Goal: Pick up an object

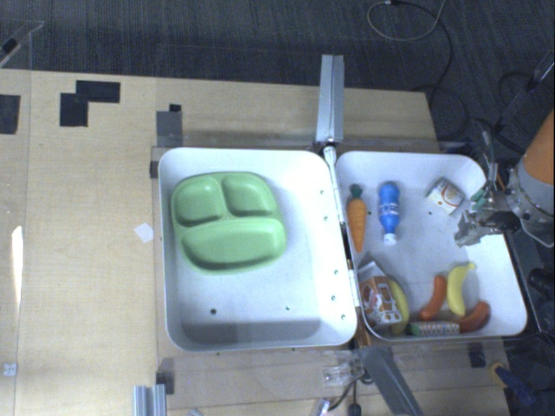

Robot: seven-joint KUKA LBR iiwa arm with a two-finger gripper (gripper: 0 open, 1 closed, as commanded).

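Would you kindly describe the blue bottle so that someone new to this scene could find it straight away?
Start at the right bin, the one crowded with small items. Along its left side, near the divider, lies an orange carrot, and just right of it is the blue bottle, lengthwise with its white cap toward the near edge. It is the sole blue item among orange, yellow and red neighbours.

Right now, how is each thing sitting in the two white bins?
Green divided plastic plate: flat, right way up, alone in the left bin.
Orange toy carrot: lying down, right bin, beside the divider.
Blue bottle: lying on its side.
Yellow toy banana: lying flat.
Gripper: low over the right bin's right side, holding nothing visible.
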